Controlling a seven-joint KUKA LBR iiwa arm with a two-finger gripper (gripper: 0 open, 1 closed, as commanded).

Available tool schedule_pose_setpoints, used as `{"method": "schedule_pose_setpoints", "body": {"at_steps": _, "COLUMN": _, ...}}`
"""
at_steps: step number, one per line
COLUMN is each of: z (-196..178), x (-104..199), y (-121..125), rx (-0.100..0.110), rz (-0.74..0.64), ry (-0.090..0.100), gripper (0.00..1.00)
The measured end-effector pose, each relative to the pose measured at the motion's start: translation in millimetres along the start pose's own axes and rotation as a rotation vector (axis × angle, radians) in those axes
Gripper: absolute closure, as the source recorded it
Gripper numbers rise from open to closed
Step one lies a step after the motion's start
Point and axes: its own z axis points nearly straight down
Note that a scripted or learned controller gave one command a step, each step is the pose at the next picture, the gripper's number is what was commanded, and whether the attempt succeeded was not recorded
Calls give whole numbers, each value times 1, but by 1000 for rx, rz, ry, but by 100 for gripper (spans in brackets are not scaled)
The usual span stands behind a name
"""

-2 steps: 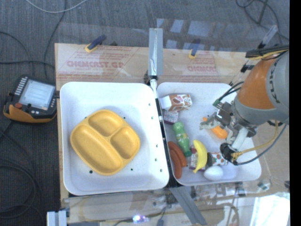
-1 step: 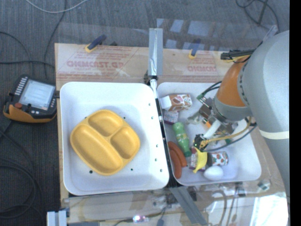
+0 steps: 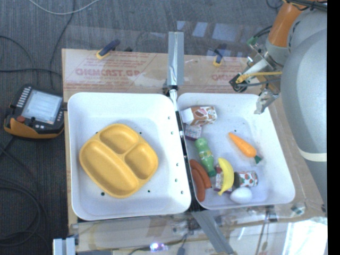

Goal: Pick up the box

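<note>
The box is a small brown and white carton lying on its side in the back left corner of the right bin, close to the divide between the bins. My gripper hangs over the back right corner of that bin, well to the right of the box and apart from it. Nothing shows between the gripper and the bin floor. The grey arm with its orange band comes in from the upper right.
In the right bin lie a green bottle, a carrot, a banana, a sausage, a can and a white egg. The left bin holds a yellow divided plate.
</note>
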Motion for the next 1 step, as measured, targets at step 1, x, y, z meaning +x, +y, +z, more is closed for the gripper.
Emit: {"method": "schedule_pose_setpoints", "body": {"at_steps": 1, "z": 56, "x": 27, "y": -58, "rx": 7, "rz": 269, "ry": -1, "gripper": 0}}
